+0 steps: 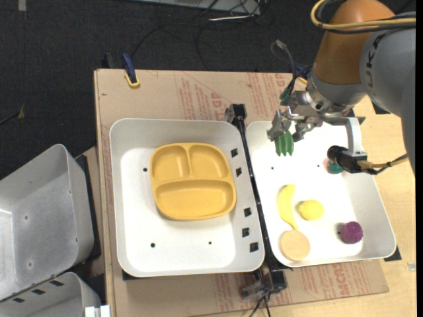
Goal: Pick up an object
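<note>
- While the arm reaches in over the back of the right bin, the gripper sits at that bin's far left corner, pointed down; its fingers look clamped on the top of a green toy, which hangs below them with its ribbed body free.
- From this slant I cannot tell whether the green toy is off the floor or touching it; I judge the grasp made and the lift not yet proven.
- I read the grip on the toy's upper end as chosen because that end is narrow enough to fit between the fingers.
- Everything else in the right bin lies near the front, well apart from the gripper: a toy banana just beside a yellow ball; a tan disc touching the banana's near tip; a purple toy towards the right wall; a small teal piece further back.
- The left bin holds a yellow divided plate, lying flat and centred.
- My worry is a slip; so shallow a hold may let the toy swing or drop.
</note>
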